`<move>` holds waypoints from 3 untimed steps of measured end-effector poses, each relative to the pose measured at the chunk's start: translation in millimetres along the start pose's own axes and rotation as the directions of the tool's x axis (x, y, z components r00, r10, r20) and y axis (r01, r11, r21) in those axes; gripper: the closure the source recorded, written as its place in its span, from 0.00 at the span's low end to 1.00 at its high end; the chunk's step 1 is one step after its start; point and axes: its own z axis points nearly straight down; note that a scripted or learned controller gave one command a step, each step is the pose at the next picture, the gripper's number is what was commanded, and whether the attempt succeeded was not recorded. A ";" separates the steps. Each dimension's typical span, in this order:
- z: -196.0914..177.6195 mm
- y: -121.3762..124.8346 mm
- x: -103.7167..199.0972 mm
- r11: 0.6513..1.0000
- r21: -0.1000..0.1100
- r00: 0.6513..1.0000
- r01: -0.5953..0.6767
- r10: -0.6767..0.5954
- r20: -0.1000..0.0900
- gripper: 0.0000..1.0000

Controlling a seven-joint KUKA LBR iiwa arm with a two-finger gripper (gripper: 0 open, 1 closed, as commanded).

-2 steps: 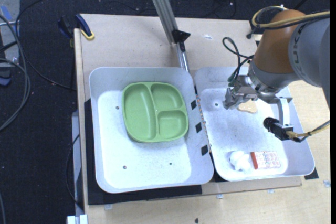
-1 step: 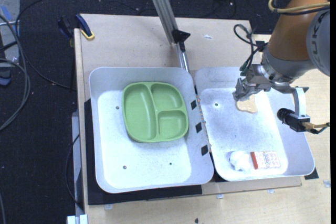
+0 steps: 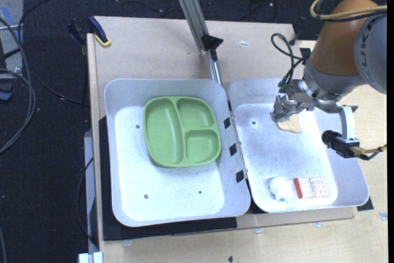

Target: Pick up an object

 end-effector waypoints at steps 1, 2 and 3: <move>-11.1 20.2 42.9 1.000 -0.005 1.000 0.008 -0.008 -0.001 1.00; -6.7 36.8 96.1 1.000 -0.003 1.000 0.009 -0.009 -0.002 1.00; -19.9 58.8 149.6 1.000 -0.006 1.000 0.009 -0.009 -0.002 1.00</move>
